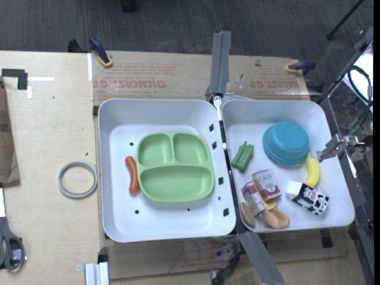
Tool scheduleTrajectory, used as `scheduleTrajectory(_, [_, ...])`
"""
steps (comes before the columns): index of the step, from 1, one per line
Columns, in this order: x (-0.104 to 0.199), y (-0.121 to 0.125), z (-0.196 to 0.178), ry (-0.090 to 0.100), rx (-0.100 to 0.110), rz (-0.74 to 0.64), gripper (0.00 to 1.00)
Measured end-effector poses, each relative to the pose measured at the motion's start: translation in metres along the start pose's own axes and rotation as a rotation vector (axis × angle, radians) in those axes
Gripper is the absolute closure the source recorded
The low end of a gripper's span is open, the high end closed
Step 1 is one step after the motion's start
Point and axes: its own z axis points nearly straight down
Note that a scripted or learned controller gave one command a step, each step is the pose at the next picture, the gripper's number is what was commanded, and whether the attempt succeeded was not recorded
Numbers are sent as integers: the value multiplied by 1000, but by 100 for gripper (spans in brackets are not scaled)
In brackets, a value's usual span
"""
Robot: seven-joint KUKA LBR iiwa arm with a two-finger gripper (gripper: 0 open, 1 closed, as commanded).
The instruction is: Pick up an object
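The left bin (113, 206) holds a green divided plate (175, 166) in its middle, with an orange toy sausage (133, 174) lying just left of it. In the right bin (338, 215), an upturned blue bowl (287, 142) sits toward the back. A green toy vegetable (243, 156) lies to the bowl's left and a yellow banana (312, 171) to its front right. Nearer the front are a red-and-white packet (262, 189), a small white block (294, 187), a black-and-white cow-print carton (313, 200) and a tan bread-like piece (275, 218).
On the bench to the left lie a grey tape ring (78, 179), scissors (10, 251) and a brown bag (7, 141). Clamps (101, 52) hold cardboard behind the bins. A metal bracket (334, 148) juts over the right bin's right rim.
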Motion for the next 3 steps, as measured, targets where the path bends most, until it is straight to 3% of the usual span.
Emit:
scheduleTrajectory(1, [-9,72,49,0,-1,120,0])
scheduleTrajectory(2, [-10,16,178,1,-2,-184,0])
scheduleTrajectory(3, [-11,16,171,3,0,-181,100])
